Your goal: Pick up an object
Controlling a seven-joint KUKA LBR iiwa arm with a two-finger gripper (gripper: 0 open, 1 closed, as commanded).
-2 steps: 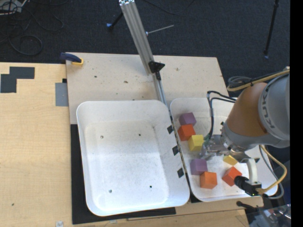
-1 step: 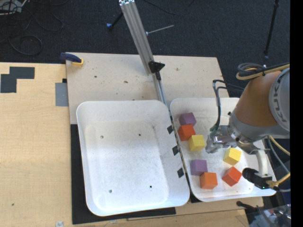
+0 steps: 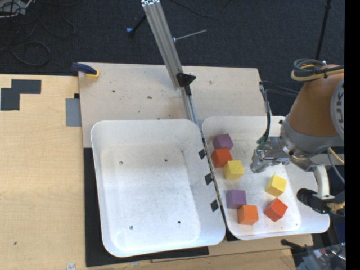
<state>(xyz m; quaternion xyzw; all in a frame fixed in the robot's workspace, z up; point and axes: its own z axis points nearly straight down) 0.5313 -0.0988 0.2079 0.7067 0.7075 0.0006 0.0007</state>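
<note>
1. Over the right bin (image 3: 315,225), the gripper (image 3: 262,163) hangs low; whether it is spread or closed, I cannot tell.
2. Nearest it, just left, lies a yellow cube (image 3: 234,169).
3. Centre above that cube, then descend straight.

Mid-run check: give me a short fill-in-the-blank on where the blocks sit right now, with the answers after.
1. All six blocks lie in the ____ bin.
2. The purple block at the top touches an ____ block below it.
3. Blocks come in purple, orange and ____.
4. The gripper hovers just right of a ____ block.

Answers: right; orange; yellow; yellow
</note>
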